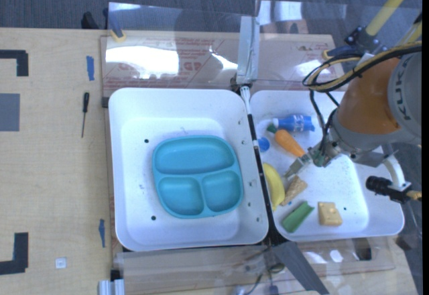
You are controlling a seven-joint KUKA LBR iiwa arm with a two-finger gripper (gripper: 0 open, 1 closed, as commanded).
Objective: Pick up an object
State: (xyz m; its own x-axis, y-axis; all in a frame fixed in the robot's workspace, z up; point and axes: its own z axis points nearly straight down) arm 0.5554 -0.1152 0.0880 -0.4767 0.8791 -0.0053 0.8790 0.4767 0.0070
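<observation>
My gripper [299, 165] hovers, fingers spread, between orange plastic carrot [289, 143] and yellow banana [272, 183]; I fear closing on nothing.

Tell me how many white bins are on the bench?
2. The left bin holds a blue divided plate. The right bin sits beside it, with small toy foods inside and the gripper reaching over them.
</observation>
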